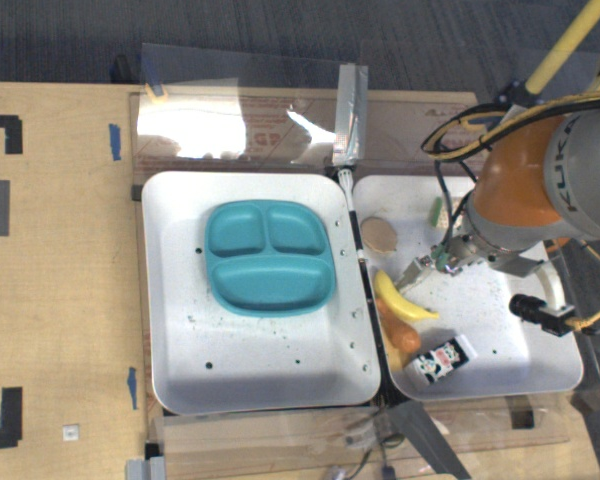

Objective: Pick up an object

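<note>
In the right bin (500, 363), a yellow banana (402, 302) lies against the left wall. An orange round fruit (404, 339) sits just below it. A black and white packet (442, 358) rests near the bin's front. A tan round disc (379, 234) lies at the upper left of this bin, and a small green piece (435, 211) at its back. My gripper (413, 274) hangs low over the bin, slanting down to the left. Its tip is just above the banana's upper end. Nothing shows held in it.
The left bin (180, 348) holds a teal divided plate (270, 256) in its middle. A ridge (358, 268) separates the two bins. The arm's grey and orange body (525, 183) and its cables cover the right bin's back right. A black knob (528, 309) sticks out at the right.
</note>
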`<state>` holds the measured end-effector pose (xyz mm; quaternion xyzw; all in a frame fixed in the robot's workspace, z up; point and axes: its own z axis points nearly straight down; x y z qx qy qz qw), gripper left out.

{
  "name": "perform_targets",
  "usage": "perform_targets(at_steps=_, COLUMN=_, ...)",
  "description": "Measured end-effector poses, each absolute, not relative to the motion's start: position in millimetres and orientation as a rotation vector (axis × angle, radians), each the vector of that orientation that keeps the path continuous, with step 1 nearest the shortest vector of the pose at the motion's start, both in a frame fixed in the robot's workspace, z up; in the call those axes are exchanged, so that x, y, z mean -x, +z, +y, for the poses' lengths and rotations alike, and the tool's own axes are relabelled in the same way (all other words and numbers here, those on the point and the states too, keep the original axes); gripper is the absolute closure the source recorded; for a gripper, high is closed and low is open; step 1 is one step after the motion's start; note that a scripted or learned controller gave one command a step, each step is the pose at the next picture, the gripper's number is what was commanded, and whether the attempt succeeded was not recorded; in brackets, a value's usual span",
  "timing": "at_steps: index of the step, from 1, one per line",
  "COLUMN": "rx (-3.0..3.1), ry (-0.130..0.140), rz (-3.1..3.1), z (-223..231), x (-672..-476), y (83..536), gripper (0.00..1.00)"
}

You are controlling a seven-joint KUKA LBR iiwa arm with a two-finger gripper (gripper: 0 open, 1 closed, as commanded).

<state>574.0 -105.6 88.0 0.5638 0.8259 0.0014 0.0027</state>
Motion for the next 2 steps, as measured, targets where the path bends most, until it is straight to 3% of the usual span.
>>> perform_targets(at_steps=1, rx=-1.406, ry=0.006, rz=2.799, z=-70, x=-563.5, y=188, gripper=0.0)
perform_targets(at_steps=2, rx=-1.244, ry=0.002, rz=2.885, z=-47, x=-502.2, y=185, gripper=0.0)
